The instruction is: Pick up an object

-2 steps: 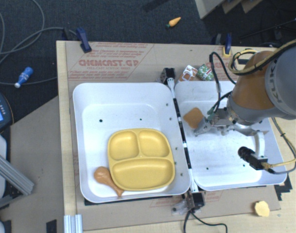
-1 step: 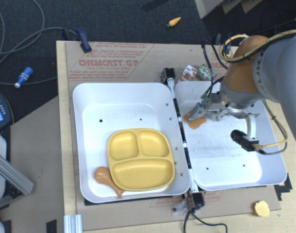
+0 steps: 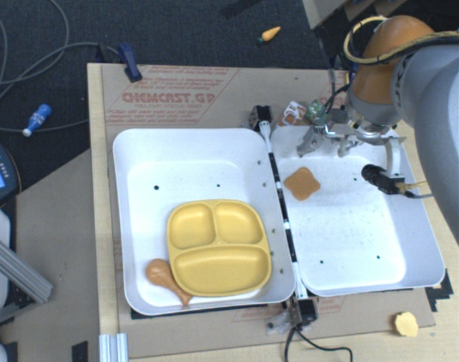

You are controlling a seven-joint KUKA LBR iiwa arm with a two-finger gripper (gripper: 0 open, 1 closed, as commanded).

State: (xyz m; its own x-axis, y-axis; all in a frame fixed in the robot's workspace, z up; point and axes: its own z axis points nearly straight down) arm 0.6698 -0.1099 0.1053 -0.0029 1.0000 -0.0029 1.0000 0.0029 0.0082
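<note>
Nothing's picked up yet: the gripper (image 3: 328,143) hangs over the right bin (image 3: 365,240) (open or closed, can't tell), brown toast piece (image 3: 301,183) lying untouched nearby.

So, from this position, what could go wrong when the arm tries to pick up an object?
1. The flat tan square piece in the right white bin lies low near the divider; the hand could slide over it or hit the bin wall.
2. The yellow divided plate is wide and shallow, likely hard to grip.
3. The small orange drumstick-shaped toy touches the plate's edge, so a grasp there may push both.
</note>
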